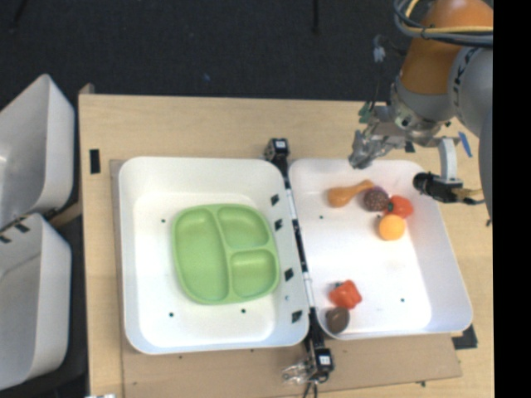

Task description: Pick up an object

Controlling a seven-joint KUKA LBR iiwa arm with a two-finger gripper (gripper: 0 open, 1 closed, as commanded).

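In the upper right of the frame the gripper (362, 157) hangs over the far rim of the right bin (431, 293); I cannot tell its state. Just below it lie a tan drumstick (348, 193), dark ball (376, 198), tomato (401, 206) and orange (392, 227). The green tray (224, 252) sits in the left bin (145, 305).

The arm (440, 48) reaches in from the right, end effector (362, 157) pointing down.

A pale wooden bench (99, 247) stands on dark floor (207, 31), white containers (29, 148) beside it.
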